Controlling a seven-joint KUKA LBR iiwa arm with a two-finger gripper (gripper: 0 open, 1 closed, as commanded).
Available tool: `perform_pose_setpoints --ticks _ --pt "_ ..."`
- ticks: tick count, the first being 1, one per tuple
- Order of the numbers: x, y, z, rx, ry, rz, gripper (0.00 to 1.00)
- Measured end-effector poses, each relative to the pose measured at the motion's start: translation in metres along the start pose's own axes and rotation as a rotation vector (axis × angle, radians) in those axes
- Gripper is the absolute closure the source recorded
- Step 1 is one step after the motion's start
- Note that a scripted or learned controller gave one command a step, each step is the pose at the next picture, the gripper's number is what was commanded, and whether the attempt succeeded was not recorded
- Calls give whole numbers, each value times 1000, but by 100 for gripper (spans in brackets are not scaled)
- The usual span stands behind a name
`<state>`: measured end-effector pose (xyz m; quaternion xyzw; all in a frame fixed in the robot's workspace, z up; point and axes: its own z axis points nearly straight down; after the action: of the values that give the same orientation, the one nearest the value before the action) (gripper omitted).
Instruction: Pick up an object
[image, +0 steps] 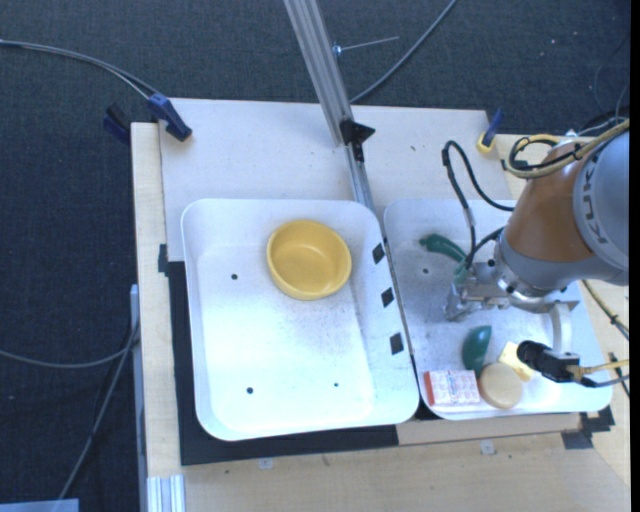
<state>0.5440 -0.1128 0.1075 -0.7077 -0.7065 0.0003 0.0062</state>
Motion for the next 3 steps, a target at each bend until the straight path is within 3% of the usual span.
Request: perform_pose_setpoints --ticks 1,3 --pt "3 -1 -46 -16 -8 -3 100" --pt "8 -2 -129 -16 -8 -3 100"
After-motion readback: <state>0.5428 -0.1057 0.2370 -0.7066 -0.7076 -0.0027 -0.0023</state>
